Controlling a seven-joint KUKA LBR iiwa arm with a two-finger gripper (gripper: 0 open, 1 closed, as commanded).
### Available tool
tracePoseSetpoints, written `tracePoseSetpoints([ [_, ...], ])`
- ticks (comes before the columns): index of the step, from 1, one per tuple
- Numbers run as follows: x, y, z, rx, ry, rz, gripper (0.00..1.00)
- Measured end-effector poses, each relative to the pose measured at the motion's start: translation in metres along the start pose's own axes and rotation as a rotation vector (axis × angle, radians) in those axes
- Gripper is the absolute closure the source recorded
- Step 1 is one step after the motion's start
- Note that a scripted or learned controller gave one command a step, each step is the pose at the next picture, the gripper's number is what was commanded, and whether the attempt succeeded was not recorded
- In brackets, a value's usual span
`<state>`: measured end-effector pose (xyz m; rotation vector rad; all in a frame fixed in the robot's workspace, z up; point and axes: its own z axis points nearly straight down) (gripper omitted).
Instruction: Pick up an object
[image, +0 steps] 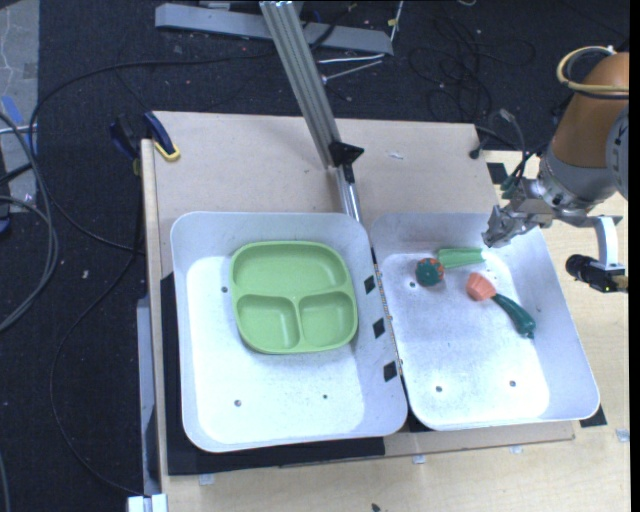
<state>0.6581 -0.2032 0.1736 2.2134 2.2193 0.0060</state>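
While gripper state is unreadable, the pale green stick lies just lower left, long axis roughly horizontal.

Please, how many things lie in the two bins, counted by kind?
Divided green plate, left bin: 1
Small toys, right bin: 3 (green stick, green-and-red ball, carrot)
Total: 4

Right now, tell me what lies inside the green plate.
The green plate sits in the left bin; its three compartments hold nothing visible. The bin floor beneath the plate is covered, so anything under it cannot be seen.
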Motion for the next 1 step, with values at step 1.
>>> tracePoseSetpoints([
  [1,-0.0078,0.0008,-0.0613,0.000,-0.001,0.002,1.00],
])
